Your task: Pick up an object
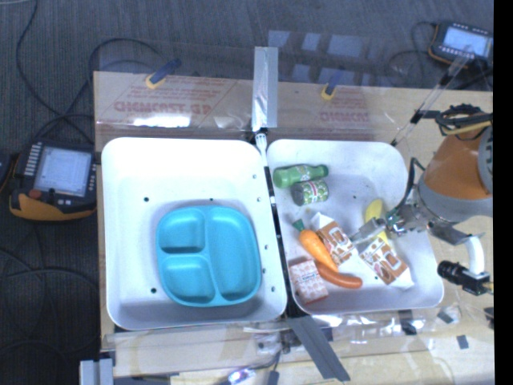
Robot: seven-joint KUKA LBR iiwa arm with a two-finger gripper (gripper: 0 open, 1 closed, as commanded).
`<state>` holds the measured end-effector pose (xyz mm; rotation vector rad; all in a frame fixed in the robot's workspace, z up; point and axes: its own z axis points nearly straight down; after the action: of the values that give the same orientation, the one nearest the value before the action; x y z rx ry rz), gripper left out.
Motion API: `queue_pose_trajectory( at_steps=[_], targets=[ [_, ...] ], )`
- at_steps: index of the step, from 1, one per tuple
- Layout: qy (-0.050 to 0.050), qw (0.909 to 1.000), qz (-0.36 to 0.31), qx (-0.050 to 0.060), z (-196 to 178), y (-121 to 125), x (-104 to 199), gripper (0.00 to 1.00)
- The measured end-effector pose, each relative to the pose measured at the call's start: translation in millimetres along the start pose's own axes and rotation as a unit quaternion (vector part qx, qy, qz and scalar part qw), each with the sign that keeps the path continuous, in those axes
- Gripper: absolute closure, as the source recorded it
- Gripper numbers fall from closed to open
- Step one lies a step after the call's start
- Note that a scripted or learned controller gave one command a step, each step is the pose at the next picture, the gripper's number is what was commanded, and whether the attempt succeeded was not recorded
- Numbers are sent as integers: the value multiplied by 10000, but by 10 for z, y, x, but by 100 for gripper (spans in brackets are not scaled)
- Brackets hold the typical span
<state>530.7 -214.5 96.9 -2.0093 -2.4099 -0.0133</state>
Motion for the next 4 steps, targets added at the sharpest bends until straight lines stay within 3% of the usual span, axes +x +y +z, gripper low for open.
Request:
queue_pose_trajectory(
  at_steps=[1,2,3,4],
  targets=[
    [4,10000,1,7,7,-5,2,0],
    [-70,9930,-1177,-91,37,-183,5,0],
    [-49,9909,-1343,-47,71,591,-126,0],
    [-89,9676,-2524,-23,69,309,-152,0]
  ],
)
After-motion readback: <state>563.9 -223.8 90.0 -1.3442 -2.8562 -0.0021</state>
